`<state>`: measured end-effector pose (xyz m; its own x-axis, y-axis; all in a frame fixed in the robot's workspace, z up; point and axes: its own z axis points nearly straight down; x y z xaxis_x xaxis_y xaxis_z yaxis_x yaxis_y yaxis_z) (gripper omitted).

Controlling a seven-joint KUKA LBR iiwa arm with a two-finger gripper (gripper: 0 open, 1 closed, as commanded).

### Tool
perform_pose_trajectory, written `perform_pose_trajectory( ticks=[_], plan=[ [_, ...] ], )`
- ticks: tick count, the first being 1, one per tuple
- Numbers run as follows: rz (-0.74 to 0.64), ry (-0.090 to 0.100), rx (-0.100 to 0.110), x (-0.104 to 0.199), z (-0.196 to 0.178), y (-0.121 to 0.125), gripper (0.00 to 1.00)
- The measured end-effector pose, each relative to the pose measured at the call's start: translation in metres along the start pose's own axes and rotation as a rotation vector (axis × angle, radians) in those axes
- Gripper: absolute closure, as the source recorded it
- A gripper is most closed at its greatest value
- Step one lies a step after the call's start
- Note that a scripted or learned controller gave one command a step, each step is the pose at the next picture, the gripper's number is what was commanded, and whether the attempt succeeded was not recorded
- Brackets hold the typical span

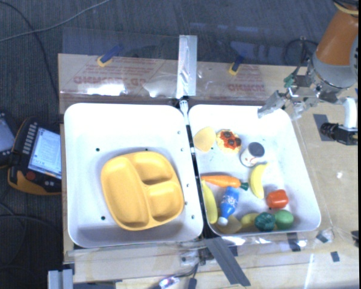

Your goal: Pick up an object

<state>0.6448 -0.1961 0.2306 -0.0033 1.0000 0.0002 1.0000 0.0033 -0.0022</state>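
Progress nil as I judge it: end effector point(284, 101) hovers over far-right corner of right bin point(301, 161), grip state can't tell, nothing seen in it; carrot point(221, 180), banana point(257, 179) etc. lie unpicked in that bin.

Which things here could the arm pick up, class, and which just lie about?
For the job: gripper; in the right bin, carrot, banana, blue bottle, tomato, broccoli.

Lying about: yellow tray in the left bin, handheld controller beside the bench.
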Motion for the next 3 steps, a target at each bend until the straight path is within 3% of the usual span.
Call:
perform_pose_trajectory(
  ticks=[1,2,3],
  plan=[
    [-0.159,0.000,0.000,0.001,0.091,-0.075,0.00],
    [-0.335,-0.008,-0.013,0.025,0.140,-0.103,0.00],
    [-0.334,-0.007,-0.020,0.025,0.129,-0.101,1.00]
  ],
)
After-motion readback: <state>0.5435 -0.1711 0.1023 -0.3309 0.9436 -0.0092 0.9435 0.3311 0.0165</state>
